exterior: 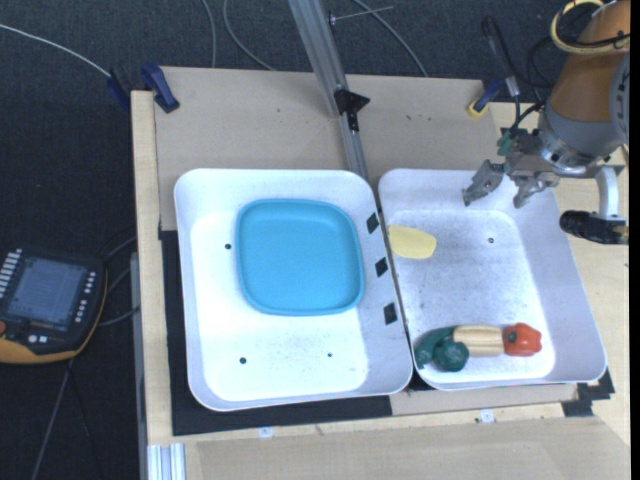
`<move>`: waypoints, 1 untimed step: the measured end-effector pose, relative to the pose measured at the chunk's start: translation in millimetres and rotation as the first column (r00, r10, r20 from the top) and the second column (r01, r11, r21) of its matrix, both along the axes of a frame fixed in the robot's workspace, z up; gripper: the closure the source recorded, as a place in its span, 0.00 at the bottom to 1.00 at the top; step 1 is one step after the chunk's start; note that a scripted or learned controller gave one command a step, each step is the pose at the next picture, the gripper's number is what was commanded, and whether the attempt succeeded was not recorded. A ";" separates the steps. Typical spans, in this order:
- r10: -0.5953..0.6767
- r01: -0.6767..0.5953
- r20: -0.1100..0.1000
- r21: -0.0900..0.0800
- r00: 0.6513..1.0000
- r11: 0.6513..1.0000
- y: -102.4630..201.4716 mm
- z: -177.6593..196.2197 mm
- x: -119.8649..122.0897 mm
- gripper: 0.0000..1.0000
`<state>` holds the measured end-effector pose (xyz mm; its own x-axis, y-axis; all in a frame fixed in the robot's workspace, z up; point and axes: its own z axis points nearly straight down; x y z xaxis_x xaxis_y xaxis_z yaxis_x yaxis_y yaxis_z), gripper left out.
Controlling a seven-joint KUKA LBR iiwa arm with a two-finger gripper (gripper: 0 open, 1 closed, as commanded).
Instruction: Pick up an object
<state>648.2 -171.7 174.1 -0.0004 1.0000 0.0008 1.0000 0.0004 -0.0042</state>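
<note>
On the left you are looking at the left bin (200, 368), which is carrying a blue plate (299, 256) lying flat in its middle. That plate is a poor target: it is wide and low, so a two-finger grasp is likely to be sliding off its rim.

Moving right, past the wall where the two bins are touching, the right bin (560, 268) is holding the likelier picks. A pale yellow piece (412, 242) is sitting close against that bin's left wall; if you are sending the arm there, a finger may be striking the wall before it closes.

Along the near edge, a green item (443, 351), a tan block (478, 340) and a red item (521, 340) are lying in a row, touching one another. Going for the middle one risks the fingers landing on its neighbours and pushing the row apart; the rounded ends may be rolling out of a pinch.

At the far right, the gripper (508, 188) is hovering over the bin's far corner with its jaws standing apart and nothing between them, well apart from every object.
</note>
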 end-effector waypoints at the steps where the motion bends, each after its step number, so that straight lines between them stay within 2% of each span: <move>1: 0.000 0.000 0.000 0.000 1.000 1.000 5.6 -50.4 7.7 0.00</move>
<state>655.9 -166.1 123.6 -0.0008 1.0000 0.0010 1.0000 0.0008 -0.0041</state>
